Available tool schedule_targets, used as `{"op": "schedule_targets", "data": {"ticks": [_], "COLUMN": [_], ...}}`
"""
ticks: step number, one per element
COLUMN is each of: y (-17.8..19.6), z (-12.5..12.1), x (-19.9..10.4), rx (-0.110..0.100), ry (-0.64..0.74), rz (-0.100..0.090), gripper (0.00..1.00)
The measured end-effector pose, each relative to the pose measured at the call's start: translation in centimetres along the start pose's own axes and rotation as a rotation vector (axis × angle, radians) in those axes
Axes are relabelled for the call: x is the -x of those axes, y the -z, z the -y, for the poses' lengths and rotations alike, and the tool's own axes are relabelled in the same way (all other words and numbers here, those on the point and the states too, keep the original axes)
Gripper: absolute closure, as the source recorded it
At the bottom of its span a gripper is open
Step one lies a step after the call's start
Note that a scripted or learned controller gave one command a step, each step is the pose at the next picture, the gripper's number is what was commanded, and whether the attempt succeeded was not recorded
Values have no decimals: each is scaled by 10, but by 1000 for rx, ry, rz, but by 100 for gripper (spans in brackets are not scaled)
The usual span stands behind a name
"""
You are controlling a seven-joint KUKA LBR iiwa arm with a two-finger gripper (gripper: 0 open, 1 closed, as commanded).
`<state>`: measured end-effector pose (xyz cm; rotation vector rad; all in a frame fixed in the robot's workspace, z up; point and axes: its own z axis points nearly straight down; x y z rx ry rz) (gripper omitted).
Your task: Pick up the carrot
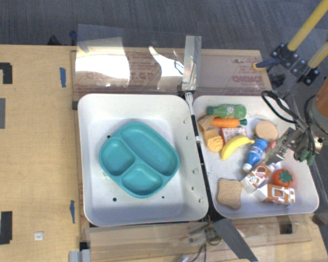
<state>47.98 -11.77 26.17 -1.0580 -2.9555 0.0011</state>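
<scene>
The carrot [225,123] is a small orange piece with a green tip, lying flat near the back left of the right bin [311,201], just in front of a green bottle [227,111]. My gripper [277,150] hangs over the right half of that bin, above a blue bottle [255,152] and a red tomato [284,177]. It is well to the right of the carrot and a little nearer the front. Nothing shows as held in it.
Around the carrot lie a yellow banana [235,146], a yellow-orange chunk [214,142] and a tan bun [266,130]. A bread slice [229,193] and small cartons [275,193] sit at the front. The left bin [93,119] holds a teal divided plate [139,157].
</scene>
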Motion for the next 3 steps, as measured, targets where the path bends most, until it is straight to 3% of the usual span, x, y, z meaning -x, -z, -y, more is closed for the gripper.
{"op": "schedule_targets", "data": {"ticks": [1,2,3], "y": [-92,-86,-86], "z": [13,-35,-34], "x": [10,18,19], "rx": [-1,5,4], "ry": [-198,-495,-497], "rz": [-2,5,5], "gripper": [100,100,0]}}
